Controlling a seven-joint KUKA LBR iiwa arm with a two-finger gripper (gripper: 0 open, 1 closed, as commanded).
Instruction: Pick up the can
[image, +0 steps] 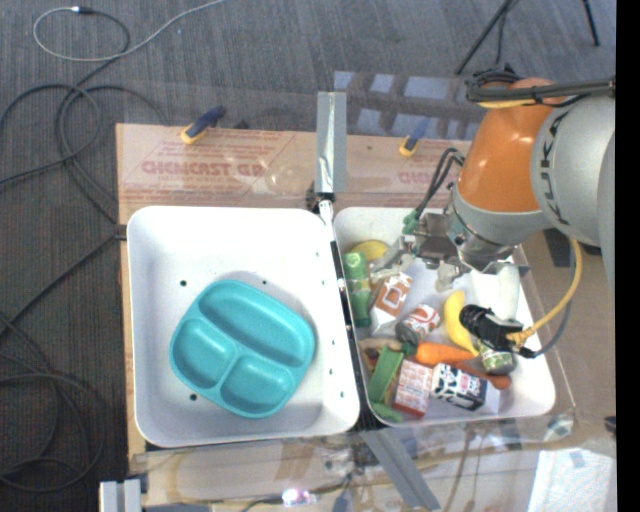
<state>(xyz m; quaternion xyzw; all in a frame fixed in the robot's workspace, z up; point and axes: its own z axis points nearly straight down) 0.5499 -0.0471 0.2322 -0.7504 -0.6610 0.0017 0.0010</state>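
the can (419, 321) lies on its side in the middle of the right bin (535, 400), a small grey cylinder with a red and white label. it touches a red and white carton (391, 293) at its upper left and sits just beside a banana (456, 322) on its right. an orange carrot (446, 354) lies just below it. further down, a red packet (412, 388) and a black and white carton (458, 386) rest side by side near the lower wall, with a green item (384, 371) to their left. a green bottle (357, 285) lies along the left wall of the bin, and a yellow fruit (370, 250) sits at the upper left corner.

the gripper (432, 248) hangs above the upper part of the right bin, above and apart from the can, with nothing seen between its fingers. whether the fingers stand wide or narrow cannot be told. the arm (520, 170) enters from the right, its orange band above the wrist.

the left bin (160, 240) holds a teal divided plate (243, 346), resting toward its lower half. both bins stand on the bench (200, 170).
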